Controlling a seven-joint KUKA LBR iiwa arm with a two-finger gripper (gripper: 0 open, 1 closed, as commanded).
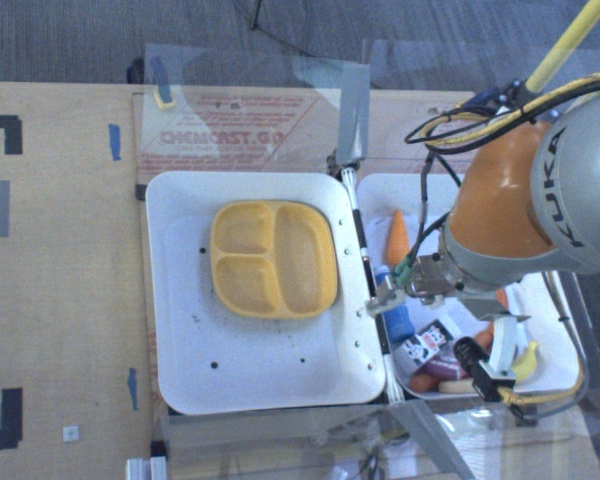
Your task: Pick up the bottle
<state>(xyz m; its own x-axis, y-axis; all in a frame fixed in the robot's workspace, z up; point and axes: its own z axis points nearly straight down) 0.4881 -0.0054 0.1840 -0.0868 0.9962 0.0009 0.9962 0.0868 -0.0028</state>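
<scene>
Over the right bin's left edge hangs the pincer, low among the clutter; whether its grip is wide or narrow cannot be told. Just below it lies a blue item, perhaps the bottle, though that is unclear. An orange carrot lies above. Across the rim, the left bin carries a yellow divided plate.

Right bin half hidden
The arm covers much of the right bin; its items there are partly hidden.
</scene>
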